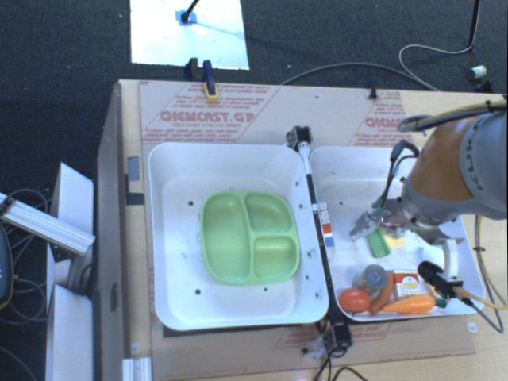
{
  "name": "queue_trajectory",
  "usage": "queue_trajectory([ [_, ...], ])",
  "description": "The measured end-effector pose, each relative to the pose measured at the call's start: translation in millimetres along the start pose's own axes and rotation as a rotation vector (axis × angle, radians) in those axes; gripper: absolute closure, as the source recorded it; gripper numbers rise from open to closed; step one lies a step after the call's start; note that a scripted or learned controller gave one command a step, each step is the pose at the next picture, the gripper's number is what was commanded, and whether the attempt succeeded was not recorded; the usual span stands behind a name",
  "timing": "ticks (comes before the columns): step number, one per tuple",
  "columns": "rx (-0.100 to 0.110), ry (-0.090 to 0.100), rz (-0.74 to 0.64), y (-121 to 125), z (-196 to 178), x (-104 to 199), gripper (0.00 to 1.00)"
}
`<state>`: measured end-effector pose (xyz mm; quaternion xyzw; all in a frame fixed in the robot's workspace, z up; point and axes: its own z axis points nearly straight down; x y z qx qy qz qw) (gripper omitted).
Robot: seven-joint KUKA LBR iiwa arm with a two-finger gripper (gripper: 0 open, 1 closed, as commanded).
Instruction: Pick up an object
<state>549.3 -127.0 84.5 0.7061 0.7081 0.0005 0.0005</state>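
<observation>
End effector (367, 226) low in right bin (341, 173), grip state unclear, beside green object (378, 244), green divided plate (248, 237) in left bin (171, 213)

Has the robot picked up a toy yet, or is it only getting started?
Nothing looks picked up yet. The gripper is down in the right bin, close beside a green object, but nothing shows between its fingers. The tomato, carrot and grey round item lie at the bin's near edge. Grabbing and lifting something is left.

green divided plate (249, 237) in left bin (171, 213), clamp (208, 78) on bench edge
</observation>
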Motion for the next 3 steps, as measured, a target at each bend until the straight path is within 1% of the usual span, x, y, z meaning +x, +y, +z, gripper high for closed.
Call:
queue_trajectory([
  [1,-0.004,-0.001,0.000,1,-11,-1,1.00],
  [2,-0.003,0.000,-0.001,-44,-119,42,1.00],
  [3,-0.001,0.001,-0.001,-61,-162,116,1.00],
])
